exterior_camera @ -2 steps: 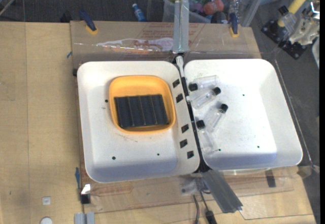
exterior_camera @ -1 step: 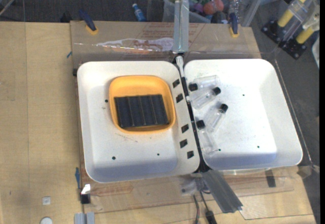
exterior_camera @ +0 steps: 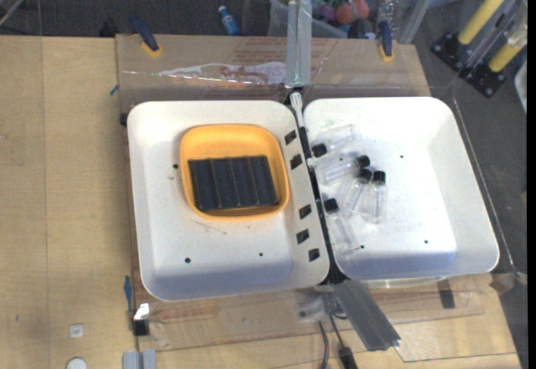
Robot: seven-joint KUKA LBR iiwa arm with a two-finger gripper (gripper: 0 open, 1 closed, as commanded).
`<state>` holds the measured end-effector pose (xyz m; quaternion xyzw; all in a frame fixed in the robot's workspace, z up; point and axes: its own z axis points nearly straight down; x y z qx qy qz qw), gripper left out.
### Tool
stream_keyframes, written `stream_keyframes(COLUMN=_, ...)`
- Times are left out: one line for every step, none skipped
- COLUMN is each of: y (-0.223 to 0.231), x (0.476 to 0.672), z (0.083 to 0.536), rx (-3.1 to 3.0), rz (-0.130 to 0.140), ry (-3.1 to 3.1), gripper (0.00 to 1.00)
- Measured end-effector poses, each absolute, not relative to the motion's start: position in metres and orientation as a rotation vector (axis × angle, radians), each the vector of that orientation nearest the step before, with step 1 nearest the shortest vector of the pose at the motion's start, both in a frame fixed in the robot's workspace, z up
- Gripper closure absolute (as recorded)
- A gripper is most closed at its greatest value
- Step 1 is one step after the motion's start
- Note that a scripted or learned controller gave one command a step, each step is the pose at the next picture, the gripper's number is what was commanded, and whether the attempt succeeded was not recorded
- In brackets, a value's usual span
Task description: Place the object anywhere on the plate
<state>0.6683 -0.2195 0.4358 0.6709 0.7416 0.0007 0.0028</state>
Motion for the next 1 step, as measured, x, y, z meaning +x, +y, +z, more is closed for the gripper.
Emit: stream_keyframes(y=-0.2193, x=0.6683, z=0.4354, rx=2.046, rz=0.001, ry=2.379, gripper=1.00)
